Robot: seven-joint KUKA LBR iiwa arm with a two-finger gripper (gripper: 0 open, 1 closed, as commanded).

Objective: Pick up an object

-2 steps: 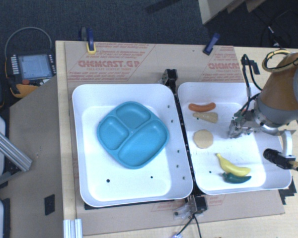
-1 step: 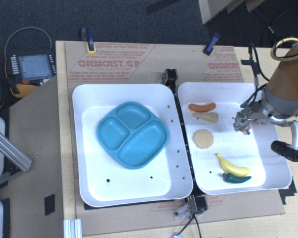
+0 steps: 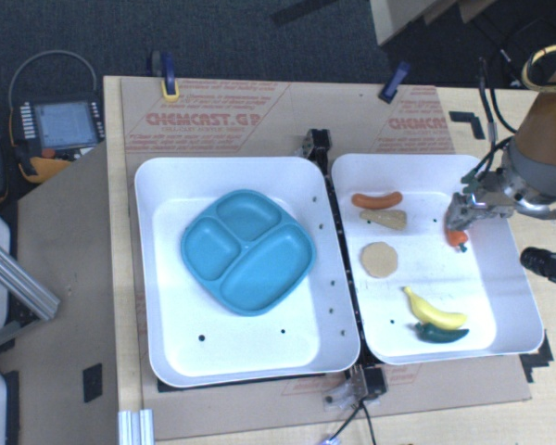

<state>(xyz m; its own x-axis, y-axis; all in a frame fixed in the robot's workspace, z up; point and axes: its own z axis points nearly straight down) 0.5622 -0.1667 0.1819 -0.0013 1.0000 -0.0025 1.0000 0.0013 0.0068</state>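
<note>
My gripper hangs over the right part of the right bin. A small orange-red object shows right at its lower tip, touching or just below it; I cannot tell if it is gripped. In the same bin lie a red sausage, a tan wedge, a round tan cookie, a yellow banana and a dark green piece beside the banana.
The left bin holds a blue divided plate. The grey arm with its orange band comes in from the right over the bin's rim. A black clamp sits between the bins at the back.
</note>
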